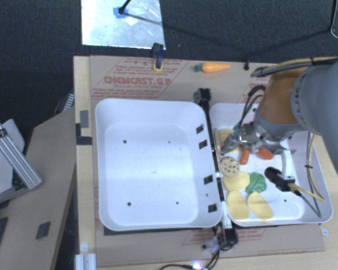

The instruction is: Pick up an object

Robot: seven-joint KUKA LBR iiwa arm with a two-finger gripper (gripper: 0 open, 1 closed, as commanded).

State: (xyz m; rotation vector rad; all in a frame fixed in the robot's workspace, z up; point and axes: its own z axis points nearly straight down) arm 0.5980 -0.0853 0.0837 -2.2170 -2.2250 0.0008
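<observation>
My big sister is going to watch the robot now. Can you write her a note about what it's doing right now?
Gripper: down in the right bin, over the toy food near the bin's left side. Whether its fingers are open or shut can't be made out.
Things: a cookie, yellow pieces, a green piece and orange pieces lie in the right bin. The left bin sits beside it. A toy carrot lies on the board behind the bins.
Done: arm has reached the pile.
Left: grasp one thing and lift it; no hold is visible yet.

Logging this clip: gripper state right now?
Gripper: low in the right white bin, over small toy foods; open or closed cannot be told.
</observation>
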